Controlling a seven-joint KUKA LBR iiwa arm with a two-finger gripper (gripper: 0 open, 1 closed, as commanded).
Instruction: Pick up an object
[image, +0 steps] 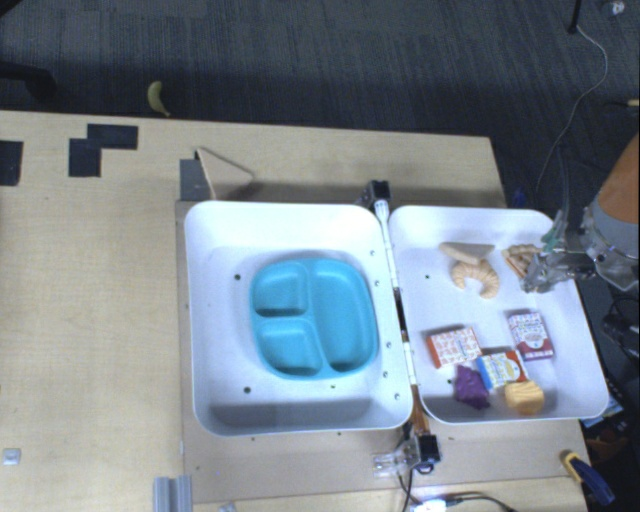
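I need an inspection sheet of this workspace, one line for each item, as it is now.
Surface: wooden bench bearing left bin and right bin.
Job's things: croissant, red packet, red-and-white packet, blue packet, purple piece, yellow piece, all in right bin.
Clutter: blue divided tray in left bin; black tape patches.
Grippers: gripper over right bin's far right part.
Cables: thin cable.
Surroundings: dark floor.
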